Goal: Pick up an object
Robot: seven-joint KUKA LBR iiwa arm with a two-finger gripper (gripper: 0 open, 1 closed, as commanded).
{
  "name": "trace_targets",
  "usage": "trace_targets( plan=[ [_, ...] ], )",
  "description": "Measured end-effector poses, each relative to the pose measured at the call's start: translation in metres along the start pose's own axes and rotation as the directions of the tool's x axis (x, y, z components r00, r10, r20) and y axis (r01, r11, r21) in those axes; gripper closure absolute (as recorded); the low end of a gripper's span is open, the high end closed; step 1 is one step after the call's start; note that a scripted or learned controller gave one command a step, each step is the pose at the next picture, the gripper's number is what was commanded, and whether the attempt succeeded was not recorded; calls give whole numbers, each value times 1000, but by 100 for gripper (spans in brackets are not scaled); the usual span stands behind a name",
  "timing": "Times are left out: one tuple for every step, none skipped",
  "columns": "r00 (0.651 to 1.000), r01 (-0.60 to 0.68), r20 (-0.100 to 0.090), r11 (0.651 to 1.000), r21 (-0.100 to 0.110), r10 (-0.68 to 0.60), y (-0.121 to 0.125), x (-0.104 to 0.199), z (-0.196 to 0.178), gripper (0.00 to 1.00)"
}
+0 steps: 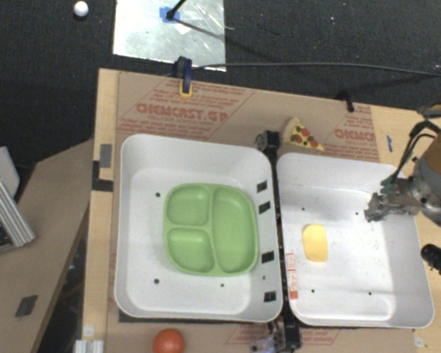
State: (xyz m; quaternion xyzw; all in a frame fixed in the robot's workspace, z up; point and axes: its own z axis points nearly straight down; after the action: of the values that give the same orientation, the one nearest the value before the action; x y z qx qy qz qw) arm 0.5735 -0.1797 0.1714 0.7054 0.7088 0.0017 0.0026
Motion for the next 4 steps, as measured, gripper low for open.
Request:
trace_targets(
  plan=[
    [1000,1,1,1000,-3,-1,4,0,-65,100],
    [1000,1,1,1000,-2,-1,6,0,-117,100],
    [1000,5,-2,1000,4,-5,7,50,-100,100],
    [1000,5,-3,1000,5,-5,7,105,-84,100]
  ],
)
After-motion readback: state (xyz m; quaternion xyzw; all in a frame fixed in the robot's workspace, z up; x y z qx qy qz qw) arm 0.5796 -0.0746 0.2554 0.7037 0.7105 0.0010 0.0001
